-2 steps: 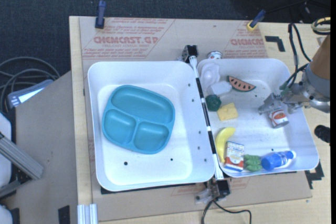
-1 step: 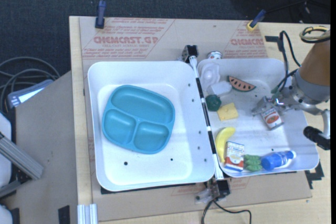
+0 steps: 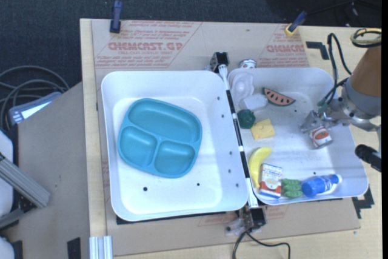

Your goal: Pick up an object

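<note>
My gripper hangs low over the right side of the right bin, reaching in from the right, open with nothing between its fingers. Just below it lies a small red and white object, close to the fingertips but apart from them. Further left in the same bin are a watermelon slice, a white object, a dark green piece and a yellow block. Along the front edge lie a banana, a small carton, a green object and a blue bottle.
The left bin holds a blue divided plate. A clamped divider runs between the two bins. Black cables hang near the arm at the right. Cardboard lies under the bins.
</note>
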### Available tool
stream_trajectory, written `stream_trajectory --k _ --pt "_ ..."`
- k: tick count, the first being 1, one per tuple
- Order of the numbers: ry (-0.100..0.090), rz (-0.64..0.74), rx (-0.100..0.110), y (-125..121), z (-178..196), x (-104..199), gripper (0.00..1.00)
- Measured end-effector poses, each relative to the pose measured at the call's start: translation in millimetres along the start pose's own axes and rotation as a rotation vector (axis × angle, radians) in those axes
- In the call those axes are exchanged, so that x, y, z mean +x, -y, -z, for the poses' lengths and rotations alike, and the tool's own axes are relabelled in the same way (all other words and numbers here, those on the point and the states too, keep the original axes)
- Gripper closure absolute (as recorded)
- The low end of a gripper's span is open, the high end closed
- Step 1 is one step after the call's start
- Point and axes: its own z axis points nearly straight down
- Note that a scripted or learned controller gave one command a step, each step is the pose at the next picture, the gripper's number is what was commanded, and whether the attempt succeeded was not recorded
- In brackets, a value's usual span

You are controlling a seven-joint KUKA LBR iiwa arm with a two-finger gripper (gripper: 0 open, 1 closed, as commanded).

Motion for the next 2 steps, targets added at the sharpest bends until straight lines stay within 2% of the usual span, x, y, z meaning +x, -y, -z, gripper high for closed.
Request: stream_trajectory --k 1,2 --pt "-0.002 0.001 0.001 -6.9 -9.6 51.4 1.00" --pt "-0.001 0.001 -0.001 -36.2 90.5 140.8 1.00"
